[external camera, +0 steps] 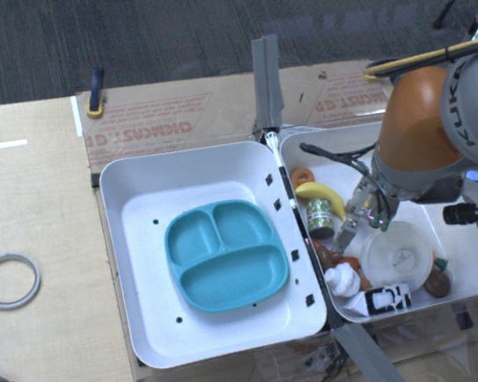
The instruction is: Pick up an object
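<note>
Two white bins sit side by side: the left bin [132, 246] holds one teal divided plate [227, 255] with three compartments, lying flat near its middle with bare white floor all round it. The right bin [466, 281] is crowded. Taking the green can [319, 215] as the landmark: one yellow banana [324, 196] curves just above and to its right, touching it; one orange ring-shaped piece [303, 176] lies farther above, near the bin's back wall; one small red-brown item [337, 262] sits just below; one white crumpled thing [342, 280] lies below that; a black-and-white object [386, 299] rests lower right against the front wall; one clear round lid [399, 258] lies to the lower right; one brown ball-like object [437, 284] sits beyond the lid.

The gripper [354, 225] hangs just right of the can, below the banana's tip. Whether its fingers are apart or together cannot be told from this angle, and nothing is seen between them. Open floor in the right bin is scant
</note>
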Controlling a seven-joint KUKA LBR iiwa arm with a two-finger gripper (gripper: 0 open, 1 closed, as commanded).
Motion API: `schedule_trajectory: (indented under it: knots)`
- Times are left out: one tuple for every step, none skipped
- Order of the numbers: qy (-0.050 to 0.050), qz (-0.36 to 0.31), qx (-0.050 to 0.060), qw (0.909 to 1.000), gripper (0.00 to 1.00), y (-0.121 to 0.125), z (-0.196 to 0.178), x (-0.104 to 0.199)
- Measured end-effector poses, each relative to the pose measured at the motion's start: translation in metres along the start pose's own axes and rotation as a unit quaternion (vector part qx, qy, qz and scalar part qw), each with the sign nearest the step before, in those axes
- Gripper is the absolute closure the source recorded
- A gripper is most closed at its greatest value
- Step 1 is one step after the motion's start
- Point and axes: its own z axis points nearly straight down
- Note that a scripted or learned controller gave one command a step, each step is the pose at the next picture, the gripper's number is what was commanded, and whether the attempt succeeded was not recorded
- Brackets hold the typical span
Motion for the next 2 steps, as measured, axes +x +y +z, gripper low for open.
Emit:
schedule_trajectory:
  knots:
    - [0.0,-0.044,0.0,0.999,0.0,0.042,-0.001,-0.08]
    - [0.0,0.026,0.0,0.9997,0.0,0.027,0.0,-0.038]
